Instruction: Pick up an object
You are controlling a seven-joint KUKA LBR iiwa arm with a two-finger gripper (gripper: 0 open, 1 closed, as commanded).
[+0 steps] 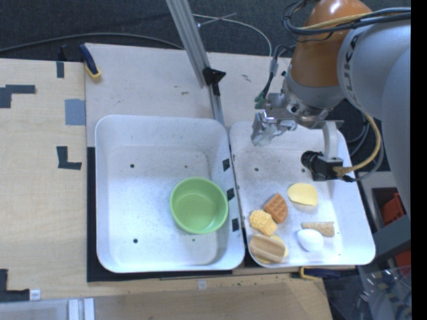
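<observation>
Toward the upper right of the frame, the grey arm with its orange band reaches in over the right-hand shallow white bin, and its metal two-finger gripper hangs above that bin's upper left corner, close to the rim that meets the neighbouring bin. Nothing sits between the fingers; whether they are apart or together I cannot tell, since they blur into one pale shape from this slanted angle.

The candidates for picking lie clustered in the lower half of the right bin, well apart from the gripper. A flat yellow rounded piece sits highest of the group, with an orange-brown waffle-textured block just beside it to the lower left. Below that comes a yellow ridged piece like a corn cob, and at the bottom edge a tan bun-shaped item. To the right of these are a small beige cone-like piece and a white egg-shaped object, which look to be touching (or very nearly so).

The left-hand white bin holds a green plastic bowl, upright, in its lower right area near the shared rim. Both bins rest on the pale wooden bench, which carries strips of grey tape at the left of the frame.
</observation>
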